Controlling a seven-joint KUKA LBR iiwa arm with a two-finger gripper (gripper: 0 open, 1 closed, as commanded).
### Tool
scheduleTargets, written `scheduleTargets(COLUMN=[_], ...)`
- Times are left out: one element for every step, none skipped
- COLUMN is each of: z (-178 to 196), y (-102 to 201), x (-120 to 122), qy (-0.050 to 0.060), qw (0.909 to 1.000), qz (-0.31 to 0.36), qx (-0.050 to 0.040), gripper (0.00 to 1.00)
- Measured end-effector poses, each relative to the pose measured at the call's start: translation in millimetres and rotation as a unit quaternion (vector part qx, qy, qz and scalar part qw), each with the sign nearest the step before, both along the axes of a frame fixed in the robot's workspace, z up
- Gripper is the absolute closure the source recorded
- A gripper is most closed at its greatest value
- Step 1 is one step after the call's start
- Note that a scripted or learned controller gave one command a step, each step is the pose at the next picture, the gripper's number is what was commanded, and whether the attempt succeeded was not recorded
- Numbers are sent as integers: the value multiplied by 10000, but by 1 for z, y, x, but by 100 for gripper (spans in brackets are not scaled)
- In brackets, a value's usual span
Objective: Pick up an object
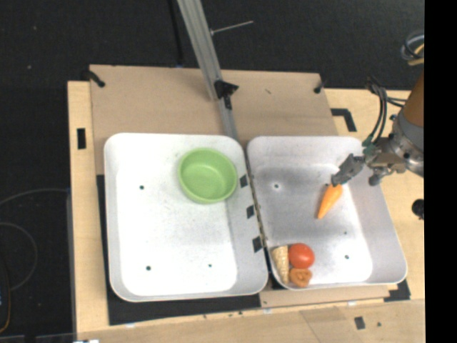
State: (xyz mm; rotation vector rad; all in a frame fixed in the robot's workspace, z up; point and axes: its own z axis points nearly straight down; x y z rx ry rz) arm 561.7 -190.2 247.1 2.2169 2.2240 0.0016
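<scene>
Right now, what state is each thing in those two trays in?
Green bowl: upright, in the left bin.
Carrot: lying tilted in the right bin, its top at the claw.
Tomato: resting in the right bin's near corner.

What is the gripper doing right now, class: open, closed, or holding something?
Gripper: cannot be told; it sits at the top end of the carrot in the right bin.

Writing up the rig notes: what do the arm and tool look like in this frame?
The arm enters at the right edge: a grey wrist housing under an orange band, with dark cables looping along its left side. The tool is small and dark grey, narrowing to slim fingers, with a tiny teal spot near its base. No other markings are legible.
</scene>
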Motion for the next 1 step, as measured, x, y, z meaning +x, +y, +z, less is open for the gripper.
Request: scheduleTargets(z=[0], y=[0], x=[0], qy=[-1], qw=[10000], qz=[-2], qx=[3], gripper=[0])
